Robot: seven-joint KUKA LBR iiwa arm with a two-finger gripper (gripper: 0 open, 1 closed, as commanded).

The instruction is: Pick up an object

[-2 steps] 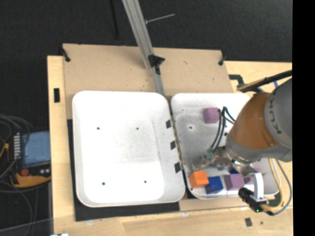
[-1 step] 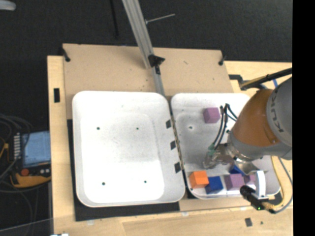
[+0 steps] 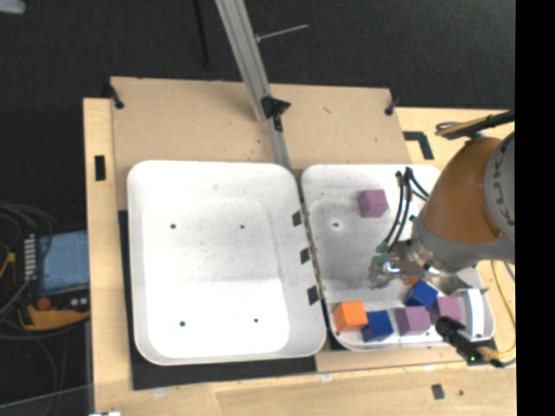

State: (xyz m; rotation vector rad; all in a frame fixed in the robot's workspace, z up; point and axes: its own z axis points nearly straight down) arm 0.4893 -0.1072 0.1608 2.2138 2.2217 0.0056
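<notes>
The gripper (image 3: 387, 269) is hanging low in the right bin (image 3: 334, 185), the orange block (image 3: 350, 315) waiting at seven o'clock.

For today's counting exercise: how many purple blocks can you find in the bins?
3. One purple block sits alone toward the right bin's far end; another lies by the near rim; a third lies just right of it. The arm may hide more.
</notes>
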